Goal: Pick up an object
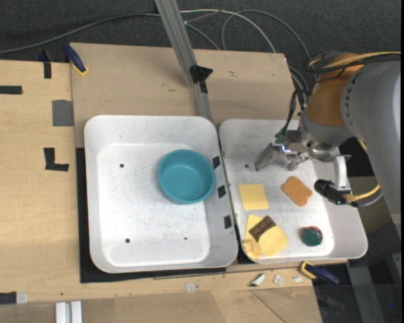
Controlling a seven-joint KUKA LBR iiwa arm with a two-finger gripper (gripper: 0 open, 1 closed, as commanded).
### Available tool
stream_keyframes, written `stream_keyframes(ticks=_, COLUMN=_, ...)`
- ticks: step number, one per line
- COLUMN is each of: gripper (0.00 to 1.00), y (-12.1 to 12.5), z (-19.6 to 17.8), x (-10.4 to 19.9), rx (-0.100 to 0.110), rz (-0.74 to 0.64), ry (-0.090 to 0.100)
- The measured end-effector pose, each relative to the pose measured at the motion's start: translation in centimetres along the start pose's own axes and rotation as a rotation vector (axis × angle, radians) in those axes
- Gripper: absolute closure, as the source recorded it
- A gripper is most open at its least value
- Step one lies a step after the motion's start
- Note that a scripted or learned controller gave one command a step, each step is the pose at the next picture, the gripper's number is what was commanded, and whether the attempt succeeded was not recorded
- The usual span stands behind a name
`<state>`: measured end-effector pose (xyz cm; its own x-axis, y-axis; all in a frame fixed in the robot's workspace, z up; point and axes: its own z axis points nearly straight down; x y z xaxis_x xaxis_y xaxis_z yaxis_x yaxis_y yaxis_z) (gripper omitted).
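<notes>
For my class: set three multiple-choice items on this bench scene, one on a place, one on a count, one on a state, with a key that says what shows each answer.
1. Where is the blue bowl?
A. in the left bin
B. in the right bin
C. on the wooden bench

2. How many white bins stand on the bench?
A. one
B. two
C. three

3. How does the gripper stand to the orange sponge?
A. it grips the sponge
B. it is apart from the sponge
C. it presses the sponge flat

Key:
1 A, the bowl sits on the left bin floor.
2 B, the left bin and right bin lie side by side.
3 B, bare bin floor shows between gripper and sponge.
</notes>
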<state>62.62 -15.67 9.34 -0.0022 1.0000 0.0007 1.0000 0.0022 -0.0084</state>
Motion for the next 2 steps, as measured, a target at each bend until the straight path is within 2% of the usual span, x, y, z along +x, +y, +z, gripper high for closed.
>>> stream_keyframes(ticks=1, gripper=1.00, y=0.2, z=-1.4, x=0.0, rx=-0.006, rz=-0.001, ry=-0.001)
stream_keyframes(ticks=2, gripper=1.00, y=0.9, z=-6.0, x=-0.2, rx=-0.011, rz=0.001, ry=-0.001)
